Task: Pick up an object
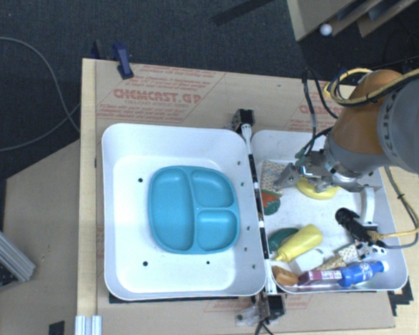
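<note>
Camera view: the gripper (305,176) hangs just above a yellow round object (319,191) at the far side of the right bin (396,278); its opening cannot be told. A blue divided plate (192,208) lies in the left bin (128,154).

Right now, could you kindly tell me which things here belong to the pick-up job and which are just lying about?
Belonging to the job:
- gripper, over the right bin
- yellow disc right by it
- yellow bottle
- green object
- blue-capped tube

Probably just lying about:
- blue divided plate in the left bin
- blue clip on the bench
</note>
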